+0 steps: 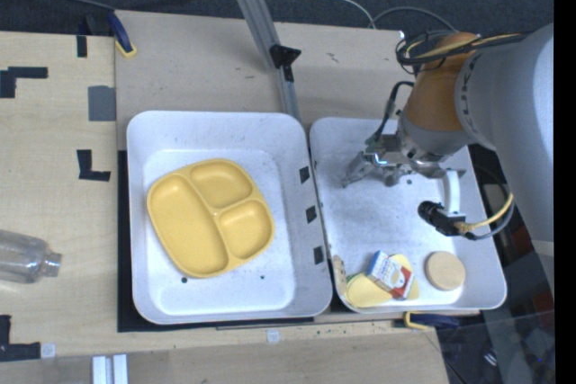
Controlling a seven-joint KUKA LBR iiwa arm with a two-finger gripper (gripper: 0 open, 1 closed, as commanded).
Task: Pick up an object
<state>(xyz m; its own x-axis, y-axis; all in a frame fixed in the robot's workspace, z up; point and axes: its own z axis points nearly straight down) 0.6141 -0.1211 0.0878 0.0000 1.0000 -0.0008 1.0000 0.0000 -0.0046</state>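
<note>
Arm: reaches in from the right over the right bin (335,193) | Hand (382,165): above the bin's upper part, finger state cannot be told | Objects: tan disc (445,271), small carton (390,272) and yellow piece (364,290) in that bin's near corner, apart from the hand | Left bin (144,139): 1 yellow 3-compartment plate (209,216) | Tabletop (54,148): clear bottle (25,258) at left edge
</note>
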